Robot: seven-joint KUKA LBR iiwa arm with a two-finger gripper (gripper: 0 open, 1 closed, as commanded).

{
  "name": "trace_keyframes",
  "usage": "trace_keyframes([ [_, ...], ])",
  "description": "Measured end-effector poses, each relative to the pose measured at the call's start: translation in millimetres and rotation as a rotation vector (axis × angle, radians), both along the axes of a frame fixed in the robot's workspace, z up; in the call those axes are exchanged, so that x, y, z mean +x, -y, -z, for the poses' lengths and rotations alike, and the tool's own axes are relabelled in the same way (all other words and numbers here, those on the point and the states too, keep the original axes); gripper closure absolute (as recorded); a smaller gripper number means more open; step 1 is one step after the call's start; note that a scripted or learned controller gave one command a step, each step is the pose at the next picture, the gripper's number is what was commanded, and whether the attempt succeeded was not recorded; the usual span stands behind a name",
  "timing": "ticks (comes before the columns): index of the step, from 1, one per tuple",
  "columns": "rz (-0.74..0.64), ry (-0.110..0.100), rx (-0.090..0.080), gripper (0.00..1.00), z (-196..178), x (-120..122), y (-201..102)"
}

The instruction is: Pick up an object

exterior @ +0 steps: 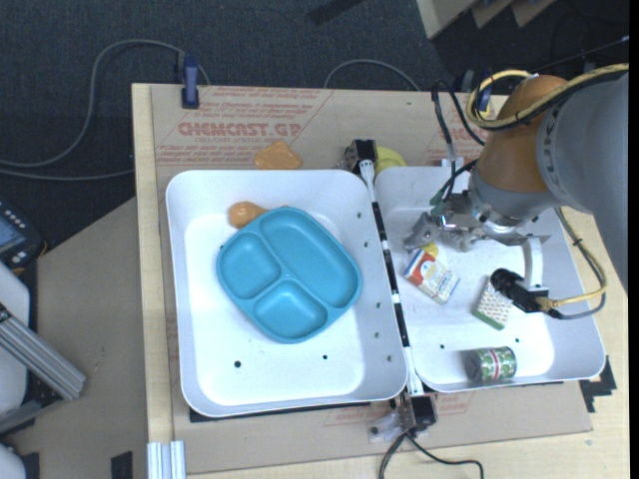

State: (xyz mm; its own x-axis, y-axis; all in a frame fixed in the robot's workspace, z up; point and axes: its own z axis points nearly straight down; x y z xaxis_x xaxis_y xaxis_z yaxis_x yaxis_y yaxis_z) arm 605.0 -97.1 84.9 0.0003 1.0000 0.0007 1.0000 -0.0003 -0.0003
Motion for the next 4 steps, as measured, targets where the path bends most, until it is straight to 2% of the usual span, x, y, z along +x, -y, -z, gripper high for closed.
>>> trace_keyframes([
  [1,0.0,0.008,-0.002,1.0,-13,2,1],
  [2,0.001,0.003,0.0,0.0,-11,1,0],
  [3,0.0,-0.002,0.0,0.0,1,-1,8],
  [4,-0.003,0.005,-0.002,0.0,0,49,18],
])
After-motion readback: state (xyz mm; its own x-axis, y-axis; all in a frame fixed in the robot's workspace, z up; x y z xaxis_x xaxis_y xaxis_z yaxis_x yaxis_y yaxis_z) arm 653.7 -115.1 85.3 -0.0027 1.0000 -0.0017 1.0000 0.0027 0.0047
